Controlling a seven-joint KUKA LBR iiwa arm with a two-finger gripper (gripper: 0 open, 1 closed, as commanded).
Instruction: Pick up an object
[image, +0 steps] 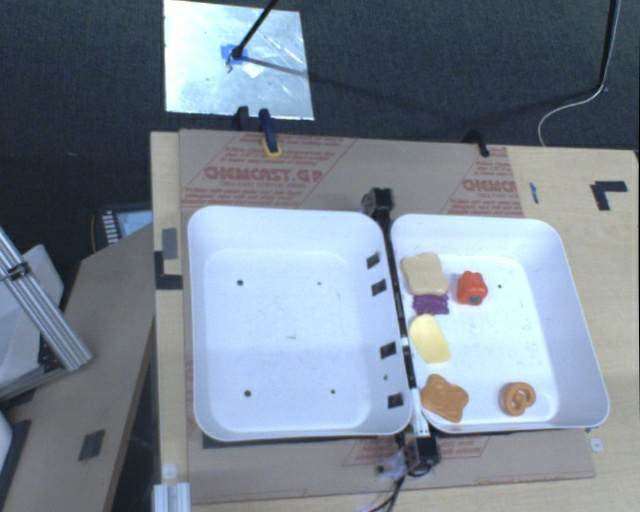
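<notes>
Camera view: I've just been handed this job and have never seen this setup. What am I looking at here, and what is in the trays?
This is one fixed camera above a bench, looking down at a slant. Two shallow white bins sit side by side on a cardboard sheet. The left bin and the right bin meet at a dark strip of clips.

The things to pick up are toy foods, all in the right bin: a tan bread slice, a small purple piece just below it, a red pepper, a pale yellow piece, a brown toast-like piece and a small pretzel.

Nothing has been lifted; every item lies on the bin floor.
</notes>
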